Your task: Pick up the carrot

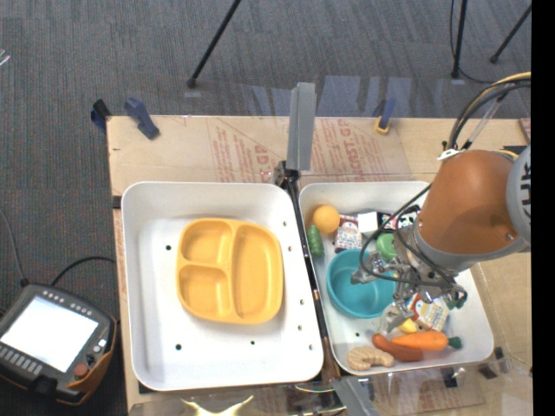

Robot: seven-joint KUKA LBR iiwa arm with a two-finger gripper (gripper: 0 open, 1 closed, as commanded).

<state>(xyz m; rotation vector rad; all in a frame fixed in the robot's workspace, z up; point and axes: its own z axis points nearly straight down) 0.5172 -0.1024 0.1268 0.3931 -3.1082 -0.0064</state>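
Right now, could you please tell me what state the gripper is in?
Gripper: low in the right bin, just above the carrot; open or closed cannot be told.

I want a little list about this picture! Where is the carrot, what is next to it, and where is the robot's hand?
carrot: lying flat near the right bin's front edge
beside it: a tan cookie-shaped toy, at its left end
behind it: teal bowl, orange ball
gripper: hanging just above the carrot, not holding it
left bin: holds a yellow divided plate
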